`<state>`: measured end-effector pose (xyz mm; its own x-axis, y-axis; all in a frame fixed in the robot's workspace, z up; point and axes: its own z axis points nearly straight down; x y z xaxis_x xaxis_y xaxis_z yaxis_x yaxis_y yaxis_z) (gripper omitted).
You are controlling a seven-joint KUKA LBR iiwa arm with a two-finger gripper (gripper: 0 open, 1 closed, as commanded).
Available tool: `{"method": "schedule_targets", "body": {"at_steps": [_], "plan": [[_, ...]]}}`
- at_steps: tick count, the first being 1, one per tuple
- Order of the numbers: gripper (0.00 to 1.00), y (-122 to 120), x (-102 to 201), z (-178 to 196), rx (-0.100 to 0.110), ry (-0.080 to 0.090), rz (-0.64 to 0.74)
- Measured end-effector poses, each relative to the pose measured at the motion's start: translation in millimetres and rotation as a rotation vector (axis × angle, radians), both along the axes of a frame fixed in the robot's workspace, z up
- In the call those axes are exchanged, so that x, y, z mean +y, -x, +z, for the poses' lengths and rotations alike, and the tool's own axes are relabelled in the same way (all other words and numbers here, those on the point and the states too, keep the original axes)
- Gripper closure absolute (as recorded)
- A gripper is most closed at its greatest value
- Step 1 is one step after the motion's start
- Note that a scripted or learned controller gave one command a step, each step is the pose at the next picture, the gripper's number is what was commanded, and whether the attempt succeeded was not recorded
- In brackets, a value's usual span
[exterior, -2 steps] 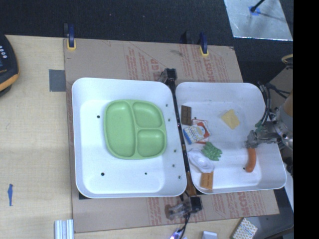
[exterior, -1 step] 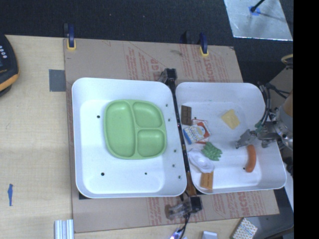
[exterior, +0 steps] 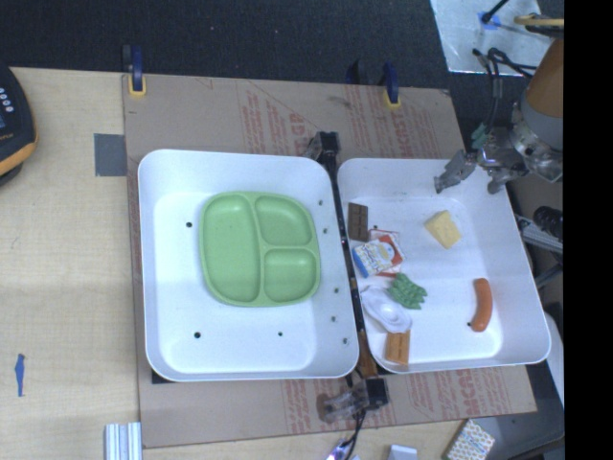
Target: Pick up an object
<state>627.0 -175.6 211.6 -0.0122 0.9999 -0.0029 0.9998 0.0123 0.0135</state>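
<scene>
Camera view | two-finger gripper (exterior: pixel 472 172) over the right white bin's (exterior: pixel 508 353) far edge, jaws spread wide, holding nothing | pale yellow cheese-like block (exterior: pixel 442 228) just below-left of jaws, nearest target | long axis diagonal

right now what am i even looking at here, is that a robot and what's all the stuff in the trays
Yes. One camera looks down from above at a bench with two shallow white bins. The grey metal part at the upper right is a robot arm's pincer, its two fingers spread, hovering over the right bin's far edge and holding nothing. The left bin holds a green divided plate. The right bin holds toy food: a yellow cheese wedge, a sausage, something green and leafy, a small packet and a few other bits.
</scene>
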Motion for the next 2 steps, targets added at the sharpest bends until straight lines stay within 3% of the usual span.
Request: {"method": "schedule_targets", "body": {"at_steps": [1, 2], "plan": [[0.00, 2.1, -17.5, -127.4, 0.026, -0.004, -0.008], [0.00, 9.7, -26.0, -119.7, 0.019, -0.003, -0.009]]}}
